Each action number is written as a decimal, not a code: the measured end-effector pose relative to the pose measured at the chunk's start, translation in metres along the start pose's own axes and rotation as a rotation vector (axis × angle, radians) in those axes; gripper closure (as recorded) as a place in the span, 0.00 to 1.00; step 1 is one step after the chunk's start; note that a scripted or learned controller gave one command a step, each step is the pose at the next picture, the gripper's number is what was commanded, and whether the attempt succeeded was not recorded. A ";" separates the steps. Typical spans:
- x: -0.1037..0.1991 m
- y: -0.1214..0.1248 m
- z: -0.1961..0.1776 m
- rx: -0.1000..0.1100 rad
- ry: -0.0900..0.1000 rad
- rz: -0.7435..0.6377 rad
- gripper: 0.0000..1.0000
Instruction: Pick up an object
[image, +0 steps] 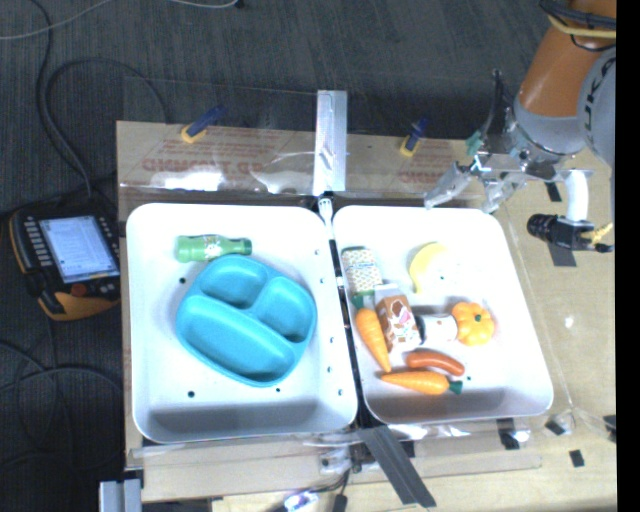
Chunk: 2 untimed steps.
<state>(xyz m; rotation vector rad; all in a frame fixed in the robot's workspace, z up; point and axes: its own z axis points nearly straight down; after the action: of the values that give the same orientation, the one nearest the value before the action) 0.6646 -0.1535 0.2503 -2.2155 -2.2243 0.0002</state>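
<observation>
The right bin (520, 300) holds a yellow banana (425, 263), a patterned can (362, 270), a small brown-and-white carton (398, 322), an orange pumpkin (473, 323), a red sausage (435, 362) and two carrots (372, 338) (415, 381). My gripper (470, 193) hangs above the far rim of this bin, behind the banana. It is open, its two fingers are spread apart, and nothing is between them. The grey arm with its orange band (555, 70) rises from it to the upper right.
The left bin (150, 380) holds a blue divided plate (247, 317) and a green bottle (212, 246) lying on its side. A metal divider post (331, 140) stands behind the bins. A teach pendant (65, 255) lies on the floor at left.
</observation>
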 end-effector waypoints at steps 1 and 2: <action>-0.029 -0.040 0.068 0.001 -0.003 -0.135 0.00; -0.021 -0.017 0.162 -0.009 -0.007 -0.228 0.00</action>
<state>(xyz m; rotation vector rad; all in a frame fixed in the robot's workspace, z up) 0.6470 -0.1743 0.0887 -1.9554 -2.4712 -0.0023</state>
